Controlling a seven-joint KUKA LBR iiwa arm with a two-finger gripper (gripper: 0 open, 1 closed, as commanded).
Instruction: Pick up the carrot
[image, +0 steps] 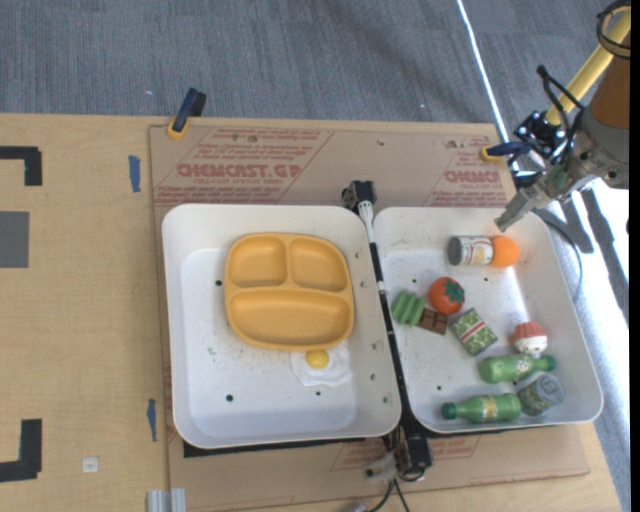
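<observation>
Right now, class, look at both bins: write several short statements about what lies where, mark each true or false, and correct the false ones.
1. The yellow tray sits in the left bin. True.
2. The fried egg lies on the tray. False: it lies on the bin floor beside it.
3. The tomato is in the right bin. True.
4. The gripper holds a green bottle. False: both bottles lie in the right bin.

Bench (70, 330): cardboard sheet (300, 165), two white bins (190, 300).
</observation>
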